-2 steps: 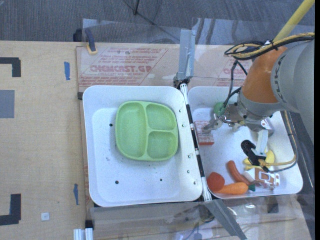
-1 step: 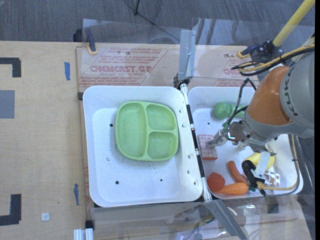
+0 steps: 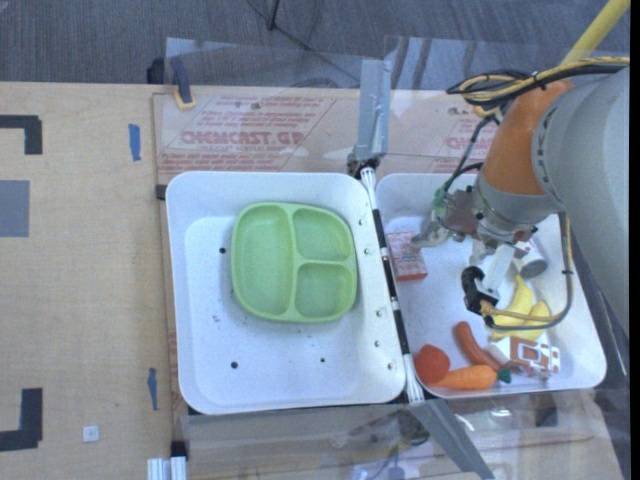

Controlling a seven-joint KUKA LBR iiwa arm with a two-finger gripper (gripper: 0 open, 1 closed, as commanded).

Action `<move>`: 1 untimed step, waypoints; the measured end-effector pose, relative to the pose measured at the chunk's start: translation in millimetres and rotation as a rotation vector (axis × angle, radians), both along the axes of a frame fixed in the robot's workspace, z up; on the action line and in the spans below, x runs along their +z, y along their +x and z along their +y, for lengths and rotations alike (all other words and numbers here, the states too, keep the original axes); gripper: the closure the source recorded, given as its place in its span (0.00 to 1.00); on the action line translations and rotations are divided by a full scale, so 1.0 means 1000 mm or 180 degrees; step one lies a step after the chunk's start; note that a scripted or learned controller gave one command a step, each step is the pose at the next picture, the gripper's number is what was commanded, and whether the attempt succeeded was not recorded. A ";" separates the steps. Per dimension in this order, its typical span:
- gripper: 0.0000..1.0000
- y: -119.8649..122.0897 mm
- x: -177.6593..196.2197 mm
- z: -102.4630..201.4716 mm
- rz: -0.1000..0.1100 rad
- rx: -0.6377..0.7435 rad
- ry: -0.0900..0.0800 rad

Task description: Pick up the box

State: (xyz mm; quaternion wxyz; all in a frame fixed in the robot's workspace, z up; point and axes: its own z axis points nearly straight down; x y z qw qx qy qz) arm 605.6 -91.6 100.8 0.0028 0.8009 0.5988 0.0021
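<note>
Gripper (image 3: pixel 432 230) down in the right bin (image 3: pixel 590 368), in the far left part. Too dark and small to tell how wide open, or whether gripping anything. Just left of the gripper and a little nearer, the box (image 3: pixel 405 253): small, red and white, lying flat on the bin floor, right beside the bin's left wall. Very close together, gripper and box; cannot tell whether touching. To the right of the gripper, the grey arm (image 3: pixel 590 148) with an orange band (image 3: pixel 515 158), reaching in from the right over the far side of the bin. Nearer in the same bin, a yellow banana (image 3: pixel 522 306), right of the box and apart from it. Even nearer, a brown-red sausage (image 3: pixel 470 340), an orange carrot (image 3: pixel 465 377) and a round red tomato (image 3: pixel 432 361), all crowded by the near wall, well apart from the box. Right of the carrot, a small white and orange toy (image 3: pixel 537 356). In the left bin (image 3: pixel 190 298), a green plate (image 3: pixel 295 263) with three parts, sitting about in the middle. Beyond both bins, on the far side, a flat sheet of cardboard (image 3: pixel 250 133) with red letters. Under all of this, the pale wooden bench (image 3: pixel 80 268)
</note>
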 end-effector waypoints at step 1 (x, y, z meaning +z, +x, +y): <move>0.00 -0.066 -0.012 -0.038 0.0000 -0.0004 -0.0002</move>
